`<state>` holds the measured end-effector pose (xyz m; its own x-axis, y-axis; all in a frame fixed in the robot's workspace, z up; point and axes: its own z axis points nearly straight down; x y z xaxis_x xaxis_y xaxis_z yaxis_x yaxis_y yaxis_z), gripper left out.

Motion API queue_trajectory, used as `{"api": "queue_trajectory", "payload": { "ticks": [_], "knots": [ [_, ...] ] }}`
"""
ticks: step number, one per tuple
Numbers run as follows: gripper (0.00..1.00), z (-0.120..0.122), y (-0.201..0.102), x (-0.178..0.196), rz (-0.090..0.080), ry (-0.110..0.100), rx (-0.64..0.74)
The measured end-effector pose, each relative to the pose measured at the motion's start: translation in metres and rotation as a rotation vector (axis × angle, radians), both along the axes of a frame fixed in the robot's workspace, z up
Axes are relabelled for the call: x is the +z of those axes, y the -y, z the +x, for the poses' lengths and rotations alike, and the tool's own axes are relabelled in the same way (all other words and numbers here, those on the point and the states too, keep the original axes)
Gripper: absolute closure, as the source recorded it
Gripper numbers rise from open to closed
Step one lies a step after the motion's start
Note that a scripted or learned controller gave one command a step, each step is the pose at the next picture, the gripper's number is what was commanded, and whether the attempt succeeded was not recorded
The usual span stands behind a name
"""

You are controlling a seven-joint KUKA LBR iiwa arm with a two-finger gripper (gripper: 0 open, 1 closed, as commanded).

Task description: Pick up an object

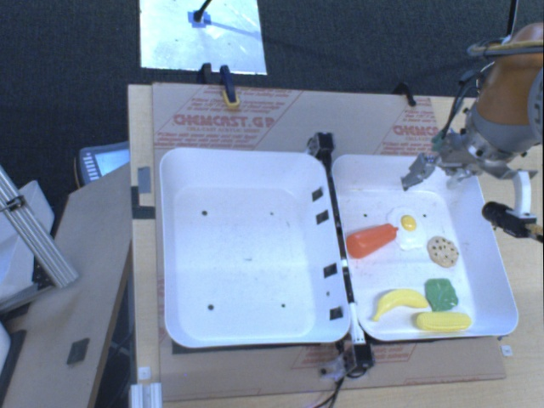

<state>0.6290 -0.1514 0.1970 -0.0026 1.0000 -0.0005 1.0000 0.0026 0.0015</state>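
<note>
Looking down from the fixed camera, I see the hand [419, 173] hovering over the far edge of the right bin [497, 266], and I cannot tell its state. Nothing is lifted yet: carrot [371, 240], fried egg [409, 226], cookie [442, 251], banana [399, 302], green piece [441, 293] and yellow piece [443, 320] all lie in that bin. The whole pick remains. The left bin [174, 253] sits on the cardboard-covered bench [280, 117], dark carpet behind.
</note>
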Motion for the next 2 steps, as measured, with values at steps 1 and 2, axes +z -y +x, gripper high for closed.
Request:
{"api": "queue_trajectory", "payload": {
  "ticks": [1,2],
  "knots": [
    [0.0,-0.08,-0.031,0.167,0.0,0.012,0.004],
    [0.0,-0.123,-0.1,0.228,0.002,0.007,0.009]
  ]
}}
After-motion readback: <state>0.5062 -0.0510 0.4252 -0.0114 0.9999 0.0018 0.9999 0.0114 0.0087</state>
